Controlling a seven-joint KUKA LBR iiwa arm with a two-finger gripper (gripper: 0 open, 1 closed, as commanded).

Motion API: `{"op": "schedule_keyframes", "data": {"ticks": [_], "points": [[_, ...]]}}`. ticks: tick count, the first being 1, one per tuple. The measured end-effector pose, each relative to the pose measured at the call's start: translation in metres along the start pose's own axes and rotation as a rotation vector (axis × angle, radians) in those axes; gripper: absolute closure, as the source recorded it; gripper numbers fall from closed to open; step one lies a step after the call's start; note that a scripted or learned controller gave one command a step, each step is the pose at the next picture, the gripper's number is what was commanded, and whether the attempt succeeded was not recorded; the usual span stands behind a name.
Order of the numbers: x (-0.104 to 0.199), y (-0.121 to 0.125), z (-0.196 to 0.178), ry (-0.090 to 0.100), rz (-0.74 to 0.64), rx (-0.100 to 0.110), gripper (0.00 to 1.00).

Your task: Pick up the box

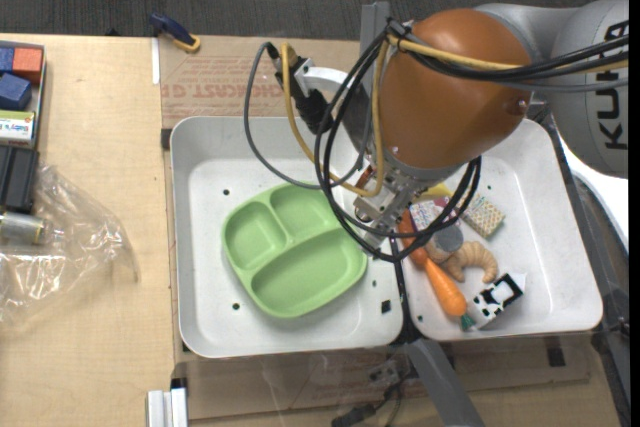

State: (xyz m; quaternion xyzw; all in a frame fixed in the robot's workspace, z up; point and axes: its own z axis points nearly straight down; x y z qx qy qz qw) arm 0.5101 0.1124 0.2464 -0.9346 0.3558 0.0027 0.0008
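Approach phase over the right bin

Left bin [200,245] holds a green divided plate [295,250]. At the bins' divider the end effector [385,215] hangs low, its spread impossible to tell. At its 3 o'clock, just beside it, lies the box [428,214], ungrasped, above a carrot [445,287]. Next: shift right, descend, close.

Arm housing [600,105] at 3 o'clock reads "KU", cut off at edge. Cardboard sheet [230,80] at 11 o'clock: reddish upside-down print, illegible.
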Motion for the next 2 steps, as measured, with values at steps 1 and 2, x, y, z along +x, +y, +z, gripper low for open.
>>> {"op": "schedule_keyframes", "data": {"ticks": [1,2], "points": [[0.029,0.019,-0.062,0.001,-0.252,0.002,1.00],[0.017,-0.033,0.024,-0.002,-0.445,-0.001,1.00]]}}
